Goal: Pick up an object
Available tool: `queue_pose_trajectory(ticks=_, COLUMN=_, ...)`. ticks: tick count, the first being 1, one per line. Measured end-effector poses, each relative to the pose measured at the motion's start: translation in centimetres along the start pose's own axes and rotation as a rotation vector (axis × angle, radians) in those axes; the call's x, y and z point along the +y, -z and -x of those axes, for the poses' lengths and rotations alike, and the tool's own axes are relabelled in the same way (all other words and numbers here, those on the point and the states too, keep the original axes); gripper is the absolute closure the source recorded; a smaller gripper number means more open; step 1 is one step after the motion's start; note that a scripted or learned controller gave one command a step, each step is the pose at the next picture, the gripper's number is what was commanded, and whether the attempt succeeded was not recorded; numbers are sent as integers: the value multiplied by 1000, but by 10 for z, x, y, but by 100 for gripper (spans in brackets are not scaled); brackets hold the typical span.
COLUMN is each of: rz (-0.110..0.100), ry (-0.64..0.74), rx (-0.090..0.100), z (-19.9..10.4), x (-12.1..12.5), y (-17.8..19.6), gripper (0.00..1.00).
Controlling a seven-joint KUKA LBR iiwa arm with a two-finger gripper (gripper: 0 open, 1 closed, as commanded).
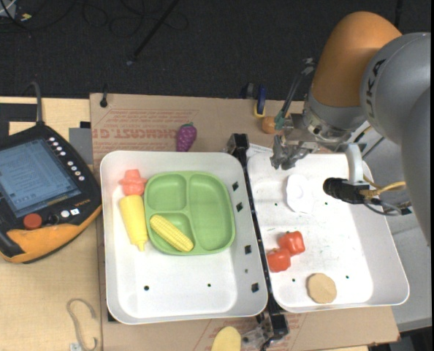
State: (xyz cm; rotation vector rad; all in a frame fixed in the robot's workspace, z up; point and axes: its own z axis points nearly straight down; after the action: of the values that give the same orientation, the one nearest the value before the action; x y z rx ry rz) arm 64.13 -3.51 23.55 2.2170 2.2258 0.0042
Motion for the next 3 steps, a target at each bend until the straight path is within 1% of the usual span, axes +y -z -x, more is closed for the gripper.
queue_pose_trajectory(ticks=2, rz=-4, ry=-4, rx=-2, z=4, x=0, y=1, gripper=100)
queue_pose_trajectory(ticks=3, rz=-5, ry=-1, rx=-2, z=4, x=5, y=-18, gripper=100)
